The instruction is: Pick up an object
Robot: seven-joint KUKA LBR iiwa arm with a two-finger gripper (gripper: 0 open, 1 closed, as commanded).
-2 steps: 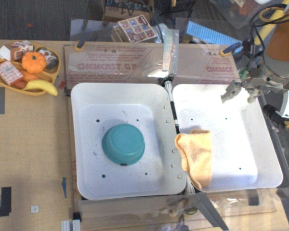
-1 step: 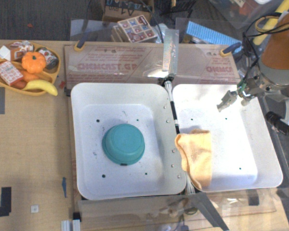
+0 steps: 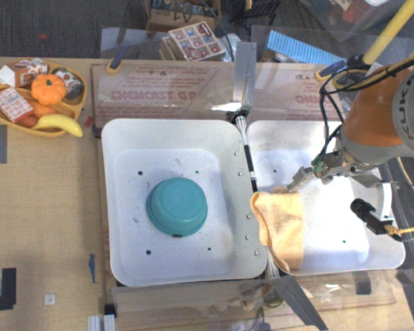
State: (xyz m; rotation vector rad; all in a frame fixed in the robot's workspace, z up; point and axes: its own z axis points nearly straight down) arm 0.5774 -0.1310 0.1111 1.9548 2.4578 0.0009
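Note:
A yellow-orange cloth (image 3: 283, 227) lies crumpled in the right bin (image 3: 345, 254), against its left wall and draped toward the front edge. The gripper (image 3: 298, 181) comes down from the right on the grey arm with the orange band (image 3: 372, 119), and its tip meets the cloth's upper edge. An upturned teal bowl (image 3: 178, 206) rests in the middle of the left bin (image 3: 124, 157), well away from the gripper.
A metal divider rail (image 3: 246, 158) runs between the two bins. Black cables (image 3: 329, 112) hang by the arm over the right bin's back. A yellow dish of toy food (image 3: 36, 98) sits on the bench at the far left, and cardboard panels (image 3: 165, 92) stand behind the bins.

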